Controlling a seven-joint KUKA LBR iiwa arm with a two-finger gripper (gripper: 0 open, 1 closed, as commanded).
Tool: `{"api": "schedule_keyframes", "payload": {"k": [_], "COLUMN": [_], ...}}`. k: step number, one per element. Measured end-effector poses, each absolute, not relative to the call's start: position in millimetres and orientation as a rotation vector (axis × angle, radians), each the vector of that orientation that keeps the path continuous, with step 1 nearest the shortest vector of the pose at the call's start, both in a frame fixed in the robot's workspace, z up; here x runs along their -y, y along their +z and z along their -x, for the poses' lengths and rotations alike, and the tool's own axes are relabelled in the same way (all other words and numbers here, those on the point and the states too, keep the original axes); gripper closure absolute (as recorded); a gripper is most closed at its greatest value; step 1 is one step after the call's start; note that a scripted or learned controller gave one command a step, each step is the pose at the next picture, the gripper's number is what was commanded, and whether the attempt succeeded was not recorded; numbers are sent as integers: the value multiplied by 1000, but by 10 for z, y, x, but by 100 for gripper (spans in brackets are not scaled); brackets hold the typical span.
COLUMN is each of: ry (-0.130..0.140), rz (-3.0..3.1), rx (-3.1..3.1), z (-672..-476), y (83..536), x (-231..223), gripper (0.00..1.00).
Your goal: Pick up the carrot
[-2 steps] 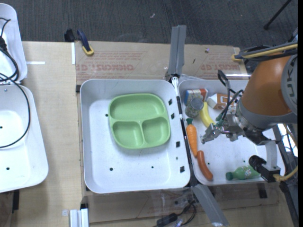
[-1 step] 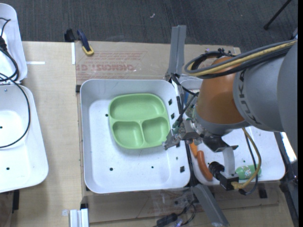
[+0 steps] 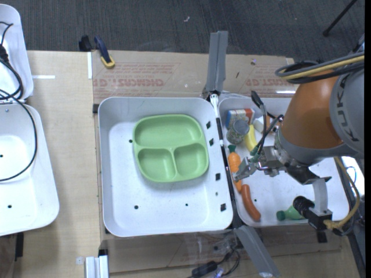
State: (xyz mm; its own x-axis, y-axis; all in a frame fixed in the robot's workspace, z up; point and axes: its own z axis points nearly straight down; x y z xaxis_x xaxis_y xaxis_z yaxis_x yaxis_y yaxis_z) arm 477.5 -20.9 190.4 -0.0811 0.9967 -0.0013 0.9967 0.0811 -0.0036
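**One carrot, not yet lifted**

Two white bins sit side by side, and the carrot lies in the right bin, hard against its left wall at the right-centre of the frame. The gripper hangs low just beside it, at the carrot's lower end. Whether its fingers are spread or closed cannot be told from this angle, and nothing shows the carrot held between them. By my judgement the approach is made, while the grasp and lift remain.

Clutter crowds the spot: an orange-red sausage-shaped piece just below, a yellow item and a grey can just above. The bin wall leaves little room on the left. A green divided plate sits in the left bin, well apart.
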Motion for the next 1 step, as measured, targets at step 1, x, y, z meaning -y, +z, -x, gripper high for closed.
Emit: {"api": "schedule_keyframes", "payload": {"k": [1], "ry": [6], "rz": [2260], "rx": [2177], "z": [-4781], "y": [1124], "x": [1092], "gripper": [0]}}
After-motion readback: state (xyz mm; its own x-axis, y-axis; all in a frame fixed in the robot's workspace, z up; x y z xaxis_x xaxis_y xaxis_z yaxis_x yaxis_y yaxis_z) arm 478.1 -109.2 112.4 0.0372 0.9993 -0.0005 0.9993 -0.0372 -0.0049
